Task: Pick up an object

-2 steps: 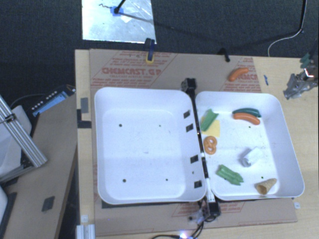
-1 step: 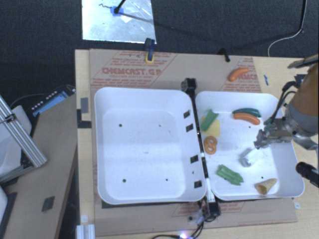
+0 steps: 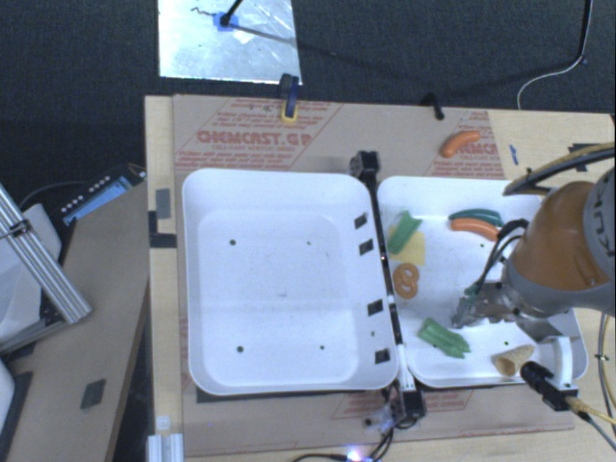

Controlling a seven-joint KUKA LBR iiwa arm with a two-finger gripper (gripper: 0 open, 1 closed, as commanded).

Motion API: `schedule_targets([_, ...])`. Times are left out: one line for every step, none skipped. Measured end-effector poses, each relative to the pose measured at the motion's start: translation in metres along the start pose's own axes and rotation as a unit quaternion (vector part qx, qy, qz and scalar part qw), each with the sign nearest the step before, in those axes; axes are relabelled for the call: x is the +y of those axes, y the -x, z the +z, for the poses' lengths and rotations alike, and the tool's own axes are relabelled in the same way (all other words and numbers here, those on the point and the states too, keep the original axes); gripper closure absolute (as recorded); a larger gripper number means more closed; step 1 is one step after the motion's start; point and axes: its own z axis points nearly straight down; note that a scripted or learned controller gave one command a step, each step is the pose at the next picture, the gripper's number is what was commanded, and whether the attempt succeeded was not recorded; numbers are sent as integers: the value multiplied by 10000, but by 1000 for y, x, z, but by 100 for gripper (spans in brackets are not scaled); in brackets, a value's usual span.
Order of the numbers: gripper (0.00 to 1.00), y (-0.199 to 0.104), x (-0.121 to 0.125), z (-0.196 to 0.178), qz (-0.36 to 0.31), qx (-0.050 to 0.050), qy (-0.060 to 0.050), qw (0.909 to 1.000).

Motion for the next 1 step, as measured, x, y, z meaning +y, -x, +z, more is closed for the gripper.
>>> schedule_targets([100, -184, 5, -108, -111, 42, 58, 9999])
